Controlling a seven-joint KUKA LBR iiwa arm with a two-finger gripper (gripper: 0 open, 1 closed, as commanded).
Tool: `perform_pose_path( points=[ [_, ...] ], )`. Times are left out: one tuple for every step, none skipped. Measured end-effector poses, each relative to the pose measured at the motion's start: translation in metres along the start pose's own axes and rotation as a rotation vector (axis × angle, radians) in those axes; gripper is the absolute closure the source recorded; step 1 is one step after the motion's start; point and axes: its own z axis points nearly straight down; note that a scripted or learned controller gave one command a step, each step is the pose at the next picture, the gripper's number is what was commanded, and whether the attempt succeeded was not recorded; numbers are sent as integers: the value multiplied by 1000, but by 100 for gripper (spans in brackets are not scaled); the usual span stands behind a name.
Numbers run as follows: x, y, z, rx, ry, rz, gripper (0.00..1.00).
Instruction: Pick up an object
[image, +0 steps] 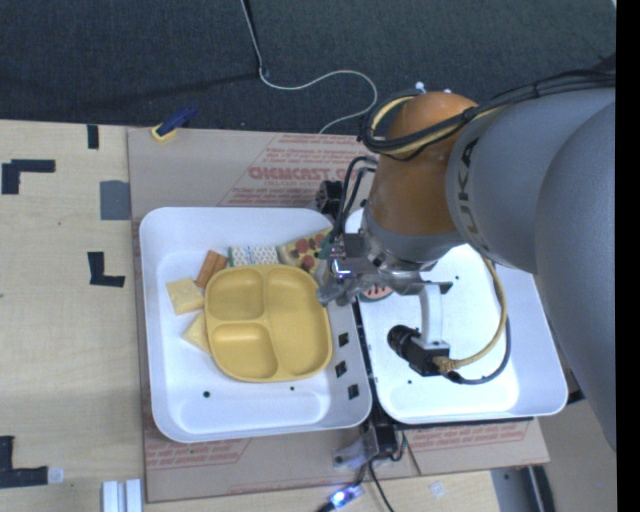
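A yellow divided plate (268, 322) lies in the left bin (240, 420). Behind it along the bin's far side are a tan cracker-like piece (184, 296), an orange-brown stick (211, 267), a speckled green-white item (252, 255) and a colourful pizza-like piece (305, 247). My gripper (335, 272) hangs low over the left bin's right edge, beside the plate's right rim and just in front of the pizza-like piece. The wrist hides its tips. A small reddish round thing (376, 292) peeks out under the wrist at the right bin's left edge.
The right bin (490, 390) lies mostly under my arm, with a black cable fitting (412, 348) hanging over it. Both bins rest on a cardboard sheet (250, 180). A blue-yellow item (175, 122) and a white cable (300, 80) lie beyond the bins.
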Motion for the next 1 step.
perform_pose_path(
  points=[
    [7, -7, 9, 1, -1, 2, 100]
  ],
)
